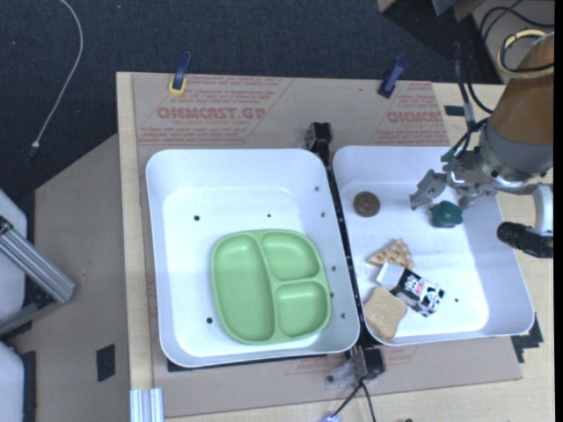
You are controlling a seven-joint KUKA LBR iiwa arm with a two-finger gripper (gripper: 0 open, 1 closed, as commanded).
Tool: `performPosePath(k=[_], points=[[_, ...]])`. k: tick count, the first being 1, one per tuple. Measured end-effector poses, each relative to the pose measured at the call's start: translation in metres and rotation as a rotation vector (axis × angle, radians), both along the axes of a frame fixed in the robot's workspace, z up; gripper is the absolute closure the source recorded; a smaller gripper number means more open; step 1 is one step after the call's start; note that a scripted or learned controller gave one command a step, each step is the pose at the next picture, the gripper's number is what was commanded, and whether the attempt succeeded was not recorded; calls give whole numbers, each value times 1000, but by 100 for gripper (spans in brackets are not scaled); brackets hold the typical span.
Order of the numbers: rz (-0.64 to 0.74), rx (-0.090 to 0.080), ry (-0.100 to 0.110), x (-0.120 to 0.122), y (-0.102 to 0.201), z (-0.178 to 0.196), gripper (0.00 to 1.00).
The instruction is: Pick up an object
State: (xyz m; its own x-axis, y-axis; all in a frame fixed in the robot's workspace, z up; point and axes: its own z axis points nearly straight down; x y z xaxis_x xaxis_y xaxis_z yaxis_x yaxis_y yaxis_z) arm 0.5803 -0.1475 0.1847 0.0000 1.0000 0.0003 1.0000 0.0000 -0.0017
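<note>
My gripper hangs over the back right part of the right bin, and its two fingers are spread open. A small dark green lump lies on the bin floor just in front of the fingertips and slightly below them, with nothing gripping it. A brown round piece sits to the left near the bin's inner wall. Toward the front lie a tan waffle-like cracker, a black-and-white packet and a tan bread slice.
The left bin holds a light green divided plate. A black clamp sits at the back between the bins. The arm's black side part overhangs the right bin's right edge.
</note>
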Motion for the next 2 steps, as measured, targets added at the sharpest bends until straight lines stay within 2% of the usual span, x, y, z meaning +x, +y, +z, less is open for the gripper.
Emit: performPosePath(k=[1, 2], points=[[0, 1, 4, 4, 0, -63, 0], [0, 1, 2, 4, 1, -102, 0]])
